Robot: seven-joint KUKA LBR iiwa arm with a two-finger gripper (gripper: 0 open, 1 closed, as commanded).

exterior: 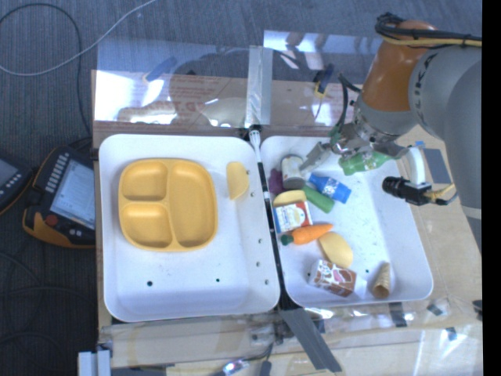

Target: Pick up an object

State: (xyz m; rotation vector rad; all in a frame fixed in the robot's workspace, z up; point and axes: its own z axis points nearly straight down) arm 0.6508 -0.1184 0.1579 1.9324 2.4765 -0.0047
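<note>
My gripper (345, 146) hangs over the far part of the right bin (407, 241), below the arm's orange band. A bright green object (365, 163) lies right under it, partly hidden by it; whether it is held is unclear. Just in front lie a blue bottle (329, 187) and a dark green piece (317, 200). Toward the divider are a grey-white can (291, 165) and a purple piece (275, 182). Further forward lie a red-and-white box (292, 216), a carrot (309, 233), a yellow lemon-like fruit (336, 247), a brown packet (333, 278) and a cone (381, 280).
The left bin (188, 288) holds a yellow divided plate (167, 204) and a pale yellow slice (237, 180) near the divider. A black cylinder (403, 187) on the arm sticks out over the right bin's right side. A teach pendant (59, 198) lies left of the bench.
</note>
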